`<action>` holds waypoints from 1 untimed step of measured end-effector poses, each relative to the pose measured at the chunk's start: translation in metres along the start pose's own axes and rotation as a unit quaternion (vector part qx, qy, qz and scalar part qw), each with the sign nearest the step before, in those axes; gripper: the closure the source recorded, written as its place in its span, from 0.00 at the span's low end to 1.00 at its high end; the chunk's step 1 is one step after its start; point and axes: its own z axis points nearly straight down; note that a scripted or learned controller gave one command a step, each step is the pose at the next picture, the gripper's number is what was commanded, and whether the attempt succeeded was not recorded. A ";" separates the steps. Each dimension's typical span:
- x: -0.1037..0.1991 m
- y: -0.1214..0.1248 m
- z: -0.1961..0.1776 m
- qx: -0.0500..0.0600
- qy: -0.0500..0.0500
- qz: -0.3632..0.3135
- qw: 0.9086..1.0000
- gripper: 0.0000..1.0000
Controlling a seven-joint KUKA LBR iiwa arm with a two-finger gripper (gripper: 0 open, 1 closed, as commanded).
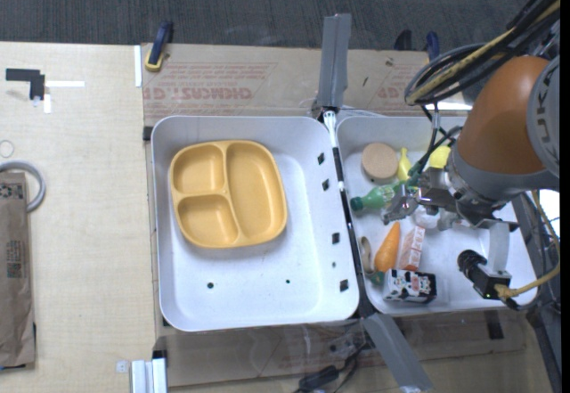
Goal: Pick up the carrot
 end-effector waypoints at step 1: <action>-0.030 0.005 0.100 0.000 0.000 -0.012 1.000 0.00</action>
